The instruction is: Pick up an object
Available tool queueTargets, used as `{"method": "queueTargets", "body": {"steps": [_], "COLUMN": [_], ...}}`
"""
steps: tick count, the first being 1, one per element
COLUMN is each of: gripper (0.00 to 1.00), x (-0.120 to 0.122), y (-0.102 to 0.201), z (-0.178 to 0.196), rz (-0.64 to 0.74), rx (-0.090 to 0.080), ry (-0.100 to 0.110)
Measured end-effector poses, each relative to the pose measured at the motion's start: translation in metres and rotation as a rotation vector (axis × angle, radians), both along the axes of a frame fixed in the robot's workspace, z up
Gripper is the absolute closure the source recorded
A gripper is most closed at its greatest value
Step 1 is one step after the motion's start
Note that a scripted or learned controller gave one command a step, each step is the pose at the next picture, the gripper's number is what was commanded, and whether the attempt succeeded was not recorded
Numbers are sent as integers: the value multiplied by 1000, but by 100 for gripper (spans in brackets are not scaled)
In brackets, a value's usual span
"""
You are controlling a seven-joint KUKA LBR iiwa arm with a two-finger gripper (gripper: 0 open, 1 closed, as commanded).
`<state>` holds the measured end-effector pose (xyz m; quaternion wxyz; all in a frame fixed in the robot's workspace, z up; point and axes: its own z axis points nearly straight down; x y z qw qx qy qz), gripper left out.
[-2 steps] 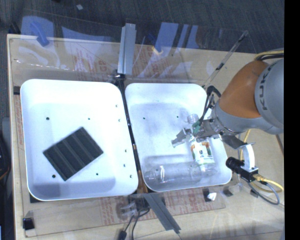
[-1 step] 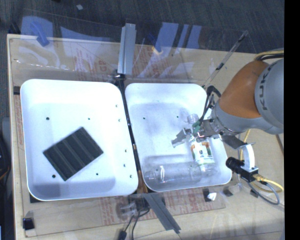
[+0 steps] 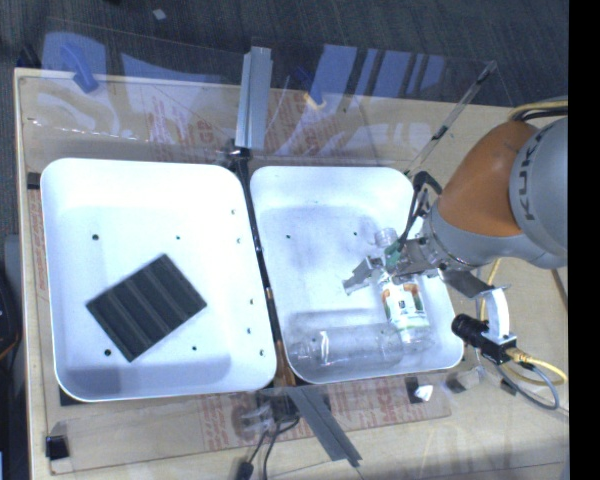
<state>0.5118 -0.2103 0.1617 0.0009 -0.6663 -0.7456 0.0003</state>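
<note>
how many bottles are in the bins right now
2, both in the right-hand white bin: a clear plastic bottle lying on its side along the near wall, and a small white bottle with an orange-and-green label under the gripper. The arm may hide more.

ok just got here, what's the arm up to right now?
The arm's gripper is down in the right bin, just above a small white bottle with an orange label. A clear plastic bottle lies along that bin's near wall. Nothing is visibly held. A dark ribbed slab sits in the left bin.
</note>
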Motion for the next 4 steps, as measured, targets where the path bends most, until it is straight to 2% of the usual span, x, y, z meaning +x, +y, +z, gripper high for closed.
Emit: {"method": "queueTargets", "body": {"steps": [4], "gripper": [0], "x": [1], "y": [0], "z": [-6], "rz": [-34], "rx": [1], "ry": [1]}}
